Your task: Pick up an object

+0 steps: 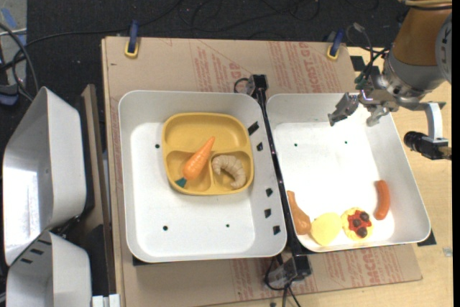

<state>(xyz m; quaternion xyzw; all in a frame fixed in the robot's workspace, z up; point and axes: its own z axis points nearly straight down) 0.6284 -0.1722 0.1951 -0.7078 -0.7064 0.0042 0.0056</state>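
My gripper (357, 111) hangs open over the far right rim of the right bin (338, 154), with nothing between its fingers. Along that bin's near edge lie an orange drumstick-like piece (298, 213), a pale yellow round piece (326, 228), a small yellow pizza-like piece with red and dark bits (357, 222), and an orange sausage (382, 199). The left bin (144, 212) holds a yellow divided plate (176, 133) with a toy carrot (199, 158) and a beige shrimp (231, 169) in it.
Both bins rest on a cardboard sheet (215, 61) held by yellow clamps (131, 48) at the back. White containers (39, 169) stand to the left. Cables cross the dark floor behind the bench.
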